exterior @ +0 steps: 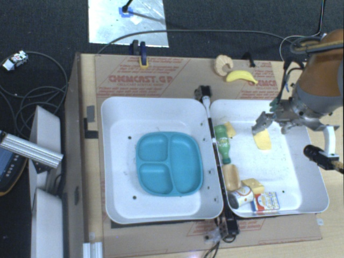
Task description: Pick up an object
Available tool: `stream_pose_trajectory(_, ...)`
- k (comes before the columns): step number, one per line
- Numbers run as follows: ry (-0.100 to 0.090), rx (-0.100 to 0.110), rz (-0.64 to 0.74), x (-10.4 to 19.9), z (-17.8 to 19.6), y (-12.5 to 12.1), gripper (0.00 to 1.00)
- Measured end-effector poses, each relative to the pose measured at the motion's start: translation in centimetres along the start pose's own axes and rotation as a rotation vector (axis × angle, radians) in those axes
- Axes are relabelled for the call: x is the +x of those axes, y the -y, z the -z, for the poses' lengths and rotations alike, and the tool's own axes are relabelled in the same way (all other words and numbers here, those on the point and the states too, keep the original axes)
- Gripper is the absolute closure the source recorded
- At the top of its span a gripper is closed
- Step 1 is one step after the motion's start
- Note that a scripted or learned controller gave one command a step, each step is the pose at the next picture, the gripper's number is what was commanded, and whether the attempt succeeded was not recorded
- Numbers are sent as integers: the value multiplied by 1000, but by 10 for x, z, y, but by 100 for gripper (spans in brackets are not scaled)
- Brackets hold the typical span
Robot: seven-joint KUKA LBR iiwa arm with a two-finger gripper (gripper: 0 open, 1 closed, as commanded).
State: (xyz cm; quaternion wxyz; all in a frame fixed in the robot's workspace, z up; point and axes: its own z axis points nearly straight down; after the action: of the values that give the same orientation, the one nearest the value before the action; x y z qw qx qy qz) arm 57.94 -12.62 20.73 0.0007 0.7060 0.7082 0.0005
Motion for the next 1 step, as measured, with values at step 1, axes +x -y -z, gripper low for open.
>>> stream_pose_trajectory(1, 1, 3, -3, -55, -80, -25, 0)
